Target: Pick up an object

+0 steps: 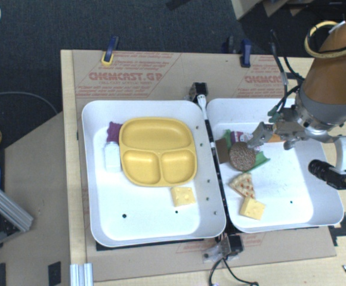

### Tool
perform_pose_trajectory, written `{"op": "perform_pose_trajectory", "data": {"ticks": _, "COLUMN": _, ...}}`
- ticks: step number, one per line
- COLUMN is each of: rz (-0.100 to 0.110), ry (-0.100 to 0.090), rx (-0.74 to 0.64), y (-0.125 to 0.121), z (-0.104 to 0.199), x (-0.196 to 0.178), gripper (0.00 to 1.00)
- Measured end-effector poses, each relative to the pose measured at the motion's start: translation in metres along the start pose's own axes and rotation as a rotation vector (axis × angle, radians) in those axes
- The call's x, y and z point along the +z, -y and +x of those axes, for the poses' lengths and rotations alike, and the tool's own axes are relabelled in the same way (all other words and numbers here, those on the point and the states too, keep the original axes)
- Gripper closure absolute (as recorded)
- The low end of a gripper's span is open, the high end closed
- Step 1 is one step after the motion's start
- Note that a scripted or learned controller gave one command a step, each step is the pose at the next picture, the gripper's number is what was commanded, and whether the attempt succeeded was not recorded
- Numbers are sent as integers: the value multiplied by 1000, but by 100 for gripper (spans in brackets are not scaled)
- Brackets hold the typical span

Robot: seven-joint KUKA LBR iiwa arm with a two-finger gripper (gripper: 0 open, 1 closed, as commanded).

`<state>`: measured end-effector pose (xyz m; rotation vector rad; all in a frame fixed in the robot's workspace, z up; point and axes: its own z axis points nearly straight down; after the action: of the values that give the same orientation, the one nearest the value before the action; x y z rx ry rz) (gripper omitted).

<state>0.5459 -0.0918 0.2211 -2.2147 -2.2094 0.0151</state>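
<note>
- The grey arm's two-finger gripper hangs over the right white bin; whether it is open or closed, I cannot tell.
- Just beside it lies a round brown patty, with a pizza-like wedge and a yellow cheese block below.
- The left white bin holds a yellow three-compartment plastic plate.

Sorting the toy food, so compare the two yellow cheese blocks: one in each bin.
The left-bin cheese block lies just below the yellow divided plate, alone; the right-bin cheese block sits just below a pizza slice. The left one looks paler, the right a deeper yellow. Both are small, squarish, holed pieces lying free of the end effector.
</note>
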Motion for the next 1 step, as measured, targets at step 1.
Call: {"op": "perform_pose_trajectory", "data": {"ticks": 1, "rz": -14, "ry": 1, "rx": -2, "y": -3, "z": 0, "x": -7, "gripper": 0}}
